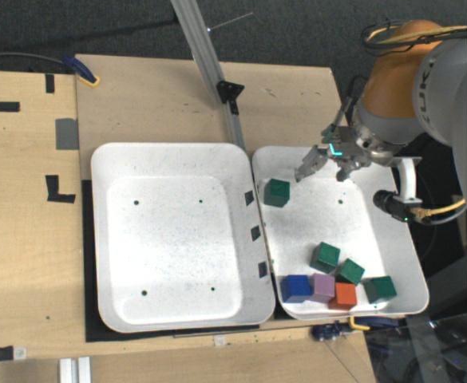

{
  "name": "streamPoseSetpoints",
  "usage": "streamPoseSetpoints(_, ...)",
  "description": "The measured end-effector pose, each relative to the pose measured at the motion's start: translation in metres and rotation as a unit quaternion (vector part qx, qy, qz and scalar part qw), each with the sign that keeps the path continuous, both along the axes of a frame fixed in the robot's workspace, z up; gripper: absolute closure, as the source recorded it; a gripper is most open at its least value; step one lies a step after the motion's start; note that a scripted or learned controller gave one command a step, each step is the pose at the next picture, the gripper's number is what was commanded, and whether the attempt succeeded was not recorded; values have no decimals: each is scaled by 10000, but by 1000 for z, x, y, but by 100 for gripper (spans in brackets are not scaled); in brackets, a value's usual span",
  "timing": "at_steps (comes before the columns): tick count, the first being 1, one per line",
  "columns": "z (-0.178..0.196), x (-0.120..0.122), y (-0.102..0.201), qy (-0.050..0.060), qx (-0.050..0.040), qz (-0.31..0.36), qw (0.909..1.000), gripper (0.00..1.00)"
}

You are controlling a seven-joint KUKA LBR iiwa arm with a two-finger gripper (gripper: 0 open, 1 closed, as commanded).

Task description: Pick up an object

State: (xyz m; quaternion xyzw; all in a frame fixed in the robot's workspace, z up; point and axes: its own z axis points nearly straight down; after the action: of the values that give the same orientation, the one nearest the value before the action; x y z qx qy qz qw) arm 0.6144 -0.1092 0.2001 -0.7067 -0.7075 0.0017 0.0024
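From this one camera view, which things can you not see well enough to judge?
- Gripper: too small and blurred in the camera view to tell how it is set, or whether it touches the bin floor.
- Orange block: partly covered by the green block and purple block beside it.
- Right bin: its far right corner is hidden under the arm.

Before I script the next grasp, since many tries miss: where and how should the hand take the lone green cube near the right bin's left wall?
Probably take the lone green cube from straight above, fingers across its two flat faces that run roughly parallel to the right bin wall. It sits apart from the other blocks, so its sides are free; the hand hovers just to its right.
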Motion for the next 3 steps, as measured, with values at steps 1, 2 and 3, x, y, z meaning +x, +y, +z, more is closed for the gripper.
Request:
streamPoseSetpoints(1, 3, 1, 0, -22, -4, 5, 10000, 0)
streamPoseSetpoints(2, -43, -1, 6, 0, -6, 1, 10000, 0)
streamPoseSetpoints(3, -81, -3, 7, -37, -1, -2, 10000, 0)
